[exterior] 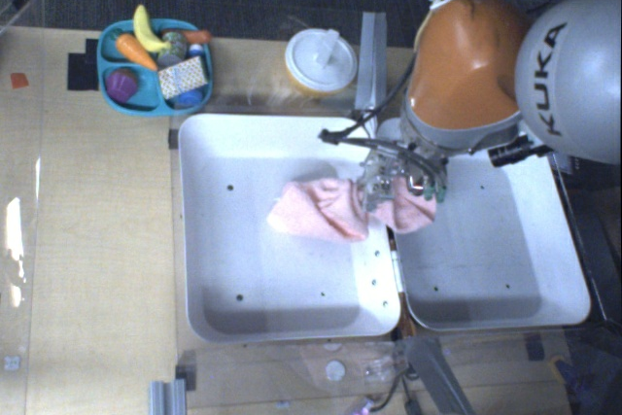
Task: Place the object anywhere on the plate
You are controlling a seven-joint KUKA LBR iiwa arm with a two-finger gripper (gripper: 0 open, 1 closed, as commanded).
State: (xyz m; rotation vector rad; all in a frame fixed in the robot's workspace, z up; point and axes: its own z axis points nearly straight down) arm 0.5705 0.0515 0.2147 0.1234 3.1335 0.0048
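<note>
My gripper (389, 185) sits low over the seam between the two bins, bunched into the pink cloth (330, 207); whether it pinches the fabric, I cannot tell. The cloth drapes from beneath me out into the left bin (224, 306), one corner over the right bin (505, 296). No plate is evident nearby, so placement looks undone. Beyond: lidded cup (321, 60), blue toy-food tray (155, 66), wooden bench (87, 238), dark carpet.

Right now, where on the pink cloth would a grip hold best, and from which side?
Probably the raised, bunched fold near the middle of the pink cloth, taken from straight above. It lies crumpled across the wall between the two bins, its edges flat and thin. The gripper hangs right over that ridge.
</note>
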